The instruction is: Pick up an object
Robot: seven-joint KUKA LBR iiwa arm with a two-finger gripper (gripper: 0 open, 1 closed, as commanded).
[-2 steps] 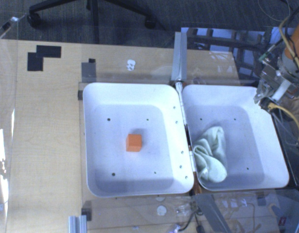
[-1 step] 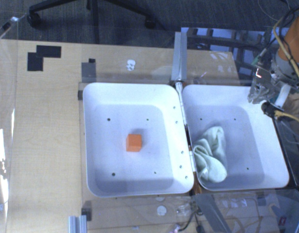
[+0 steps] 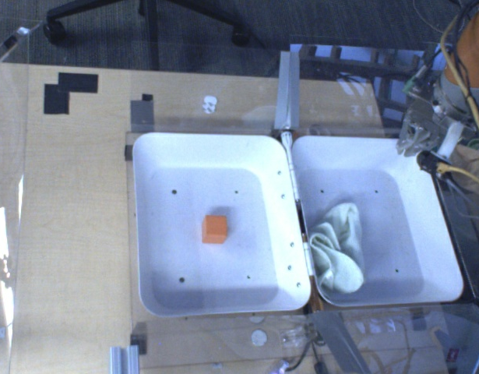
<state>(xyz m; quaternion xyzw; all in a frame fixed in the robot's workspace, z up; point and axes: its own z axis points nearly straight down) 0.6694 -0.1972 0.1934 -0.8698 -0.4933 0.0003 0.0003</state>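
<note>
The pincer (image 3: pixel 414 140) hovers over the right bin's (image 3: pixel 426 287) far corner; its grip cannot be told. A crumpled cloth (image 3: pixel 338 248) lies toward seven o'clock from it; an orange cube (image 3: pixel 215 229) sits in the left bin (image 3: pixel 157 287).

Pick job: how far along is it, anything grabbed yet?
Done: nothing visible. The orange cube sits on the floor of the left bin, and the crumpled white cloth lies in the right bin against its left wall. In hand: nothing seen in the claw, which is at the right bin's far right corner, away from both things. Left: approach one object, grasp it and lift it.
</note>
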